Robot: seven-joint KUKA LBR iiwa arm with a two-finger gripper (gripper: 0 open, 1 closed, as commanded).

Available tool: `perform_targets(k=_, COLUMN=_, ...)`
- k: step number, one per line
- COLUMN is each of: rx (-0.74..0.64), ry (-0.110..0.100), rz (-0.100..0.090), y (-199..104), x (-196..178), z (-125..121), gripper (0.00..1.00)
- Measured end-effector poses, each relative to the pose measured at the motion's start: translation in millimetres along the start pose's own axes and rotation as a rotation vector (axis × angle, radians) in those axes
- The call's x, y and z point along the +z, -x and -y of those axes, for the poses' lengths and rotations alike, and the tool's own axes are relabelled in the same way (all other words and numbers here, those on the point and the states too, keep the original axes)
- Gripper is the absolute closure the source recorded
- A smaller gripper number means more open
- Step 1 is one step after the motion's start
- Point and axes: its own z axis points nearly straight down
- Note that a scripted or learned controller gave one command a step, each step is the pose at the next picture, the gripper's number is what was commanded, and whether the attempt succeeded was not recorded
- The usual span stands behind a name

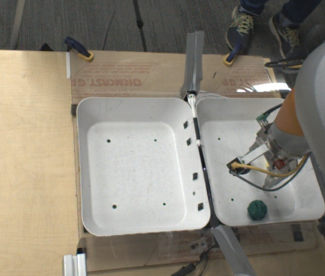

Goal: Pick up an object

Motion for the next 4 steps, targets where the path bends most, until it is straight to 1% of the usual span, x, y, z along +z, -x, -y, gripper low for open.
perform_targets(k=1, rx=-0.407, ry=-0.004, rz=-0.005, y=-21.1, x=-53.5, z=-113.4, gripper=0.00)
perform_targets(k=2, rx=-0.048, ry=-0.001, rz=0.000, y=-8.8, x=-0.3, z=-41.4, gripper=0.00)
perform_targets(k=3, rx=0.113, ry=-0.002, rz=-0.001, y=6.0, x=-0.6, z=23.0, gripper=0.00)
perform_targets(k=4, rx=0.173, ry=0.016, rz=-0.029, y=33.9, x=-7.7, z=44.1, gripper=0.00)
